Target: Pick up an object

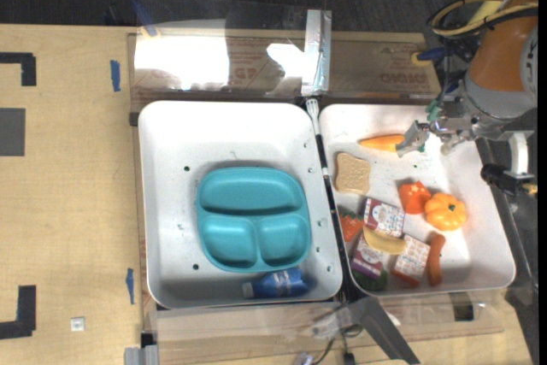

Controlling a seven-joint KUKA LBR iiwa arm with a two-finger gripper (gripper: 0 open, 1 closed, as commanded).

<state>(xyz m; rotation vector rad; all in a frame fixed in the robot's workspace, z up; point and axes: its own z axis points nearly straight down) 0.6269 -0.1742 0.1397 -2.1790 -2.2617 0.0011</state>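
Blue bottle (276, 284), label unreadable, below the teal tray (252, 216).

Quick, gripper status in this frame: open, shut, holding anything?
Gripper: cannot be told; it sits by the carrot at the far end of the right bin.

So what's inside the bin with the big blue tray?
The left bin holds the teal divided tray and a small blue bottle-like thing lying at the near edge. Whatever is under the tray is covered.

Teal tray (252, 216) — left bin (162, 184) — blue bottle (278, 284).
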